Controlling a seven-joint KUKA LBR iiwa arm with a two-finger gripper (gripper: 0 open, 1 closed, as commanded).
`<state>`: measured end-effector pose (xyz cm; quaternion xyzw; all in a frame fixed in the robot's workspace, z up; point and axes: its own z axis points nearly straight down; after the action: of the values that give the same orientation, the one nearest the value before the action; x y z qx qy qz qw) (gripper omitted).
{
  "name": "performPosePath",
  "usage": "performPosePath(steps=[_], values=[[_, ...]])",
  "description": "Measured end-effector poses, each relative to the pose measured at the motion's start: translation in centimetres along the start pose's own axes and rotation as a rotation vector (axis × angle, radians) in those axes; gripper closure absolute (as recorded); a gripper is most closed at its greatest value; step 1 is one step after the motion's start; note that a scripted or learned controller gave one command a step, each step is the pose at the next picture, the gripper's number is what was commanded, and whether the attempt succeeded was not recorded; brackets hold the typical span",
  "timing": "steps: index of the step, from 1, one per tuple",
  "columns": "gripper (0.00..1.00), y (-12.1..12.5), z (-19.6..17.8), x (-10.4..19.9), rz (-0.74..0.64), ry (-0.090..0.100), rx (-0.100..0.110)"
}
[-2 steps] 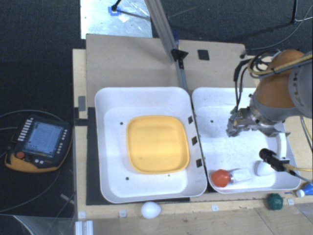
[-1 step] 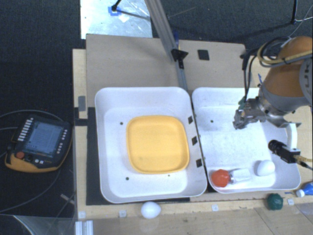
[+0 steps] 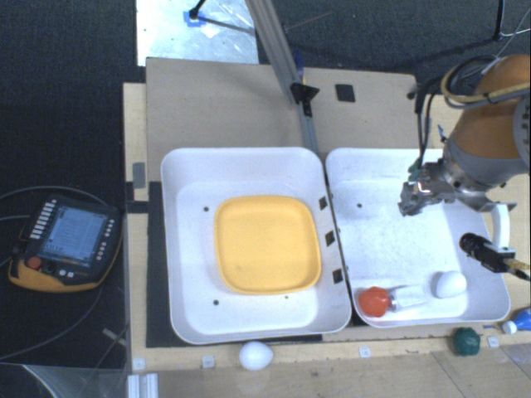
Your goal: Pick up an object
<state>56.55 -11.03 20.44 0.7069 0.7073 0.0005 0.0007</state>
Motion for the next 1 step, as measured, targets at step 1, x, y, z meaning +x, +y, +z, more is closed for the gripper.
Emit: performPosePath(steps=[1], values=[[1.0,0.41,0.34,5.87,-0.004,0.002,0.001]])
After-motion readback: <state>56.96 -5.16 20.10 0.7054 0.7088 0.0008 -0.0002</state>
